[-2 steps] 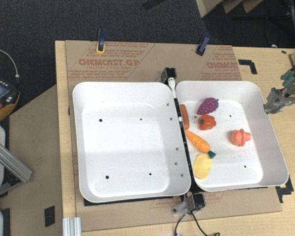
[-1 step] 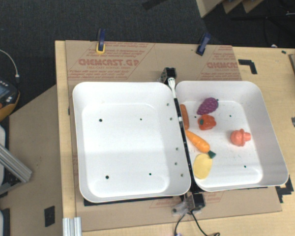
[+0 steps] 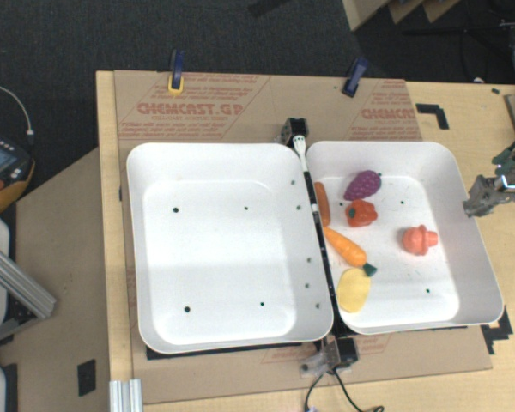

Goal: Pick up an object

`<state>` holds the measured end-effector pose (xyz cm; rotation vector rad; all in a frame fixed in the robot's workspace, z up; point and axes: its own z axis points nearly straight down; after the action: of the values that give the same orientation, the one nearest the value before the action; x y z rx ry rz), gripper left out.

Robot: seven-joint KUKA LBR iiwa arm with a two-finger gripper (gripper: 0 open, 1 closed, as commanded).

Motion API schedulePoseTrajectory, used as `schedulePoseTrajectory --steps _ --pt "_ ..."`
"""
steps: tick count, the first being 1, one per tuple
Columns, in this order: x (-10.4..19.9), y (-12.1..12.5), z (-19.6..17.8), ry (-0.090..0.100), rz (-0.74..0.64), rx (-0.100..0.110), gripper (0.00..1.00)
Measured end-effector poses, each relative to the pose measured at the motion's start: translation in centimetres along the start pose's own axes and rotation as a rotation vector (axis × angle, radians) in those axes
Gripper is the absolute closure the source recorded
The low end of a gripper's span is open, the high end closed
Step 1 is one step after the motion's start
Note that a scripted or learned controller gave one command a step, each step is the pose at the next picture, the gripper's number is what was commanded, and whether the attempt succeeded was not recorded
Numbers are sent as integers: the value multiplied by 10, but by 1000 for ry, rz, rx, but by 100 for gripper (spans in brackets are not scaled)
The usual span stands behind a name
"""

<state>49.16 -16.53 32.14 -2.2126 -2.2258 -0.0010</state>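
The right white bin (image 3: 446,163) holds several toy foods. A purple grape bunch (image 3: 363,184) lies near the back, with a red pepper (image 3: 361,214) just in front of it. A pink-red piece (image 3: 419,239) sits toward the right. An orange carrot (image 3: 344,246) and a yellow fruit (image 3: 354,290) lie at the front left. A thin red-orange sausage (image 3: 323,202) rests along the left wall. My gripper (image 3: 486,196) hovers over the bin's right rim, apart from all the foods and nearest the pink-red piece.
The left white bin (image 3: 154,256) adjoins the right one along a black divider (image 3: 312,221). Both rest on a brown cardboard sheet (image 3: 240,101) held by blue clamps (image 3: 176,71) at the back. Dark floor surrounds the bench.
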Motion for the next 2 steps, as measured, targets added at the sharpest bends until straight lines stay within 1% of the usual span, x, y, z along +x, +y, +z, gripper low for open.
schedulePoseTrajectory --steps 1,2 --pt "56 64 39 -2 -1 -4 100" --pt "157 59 8 0 -5 -6 100"
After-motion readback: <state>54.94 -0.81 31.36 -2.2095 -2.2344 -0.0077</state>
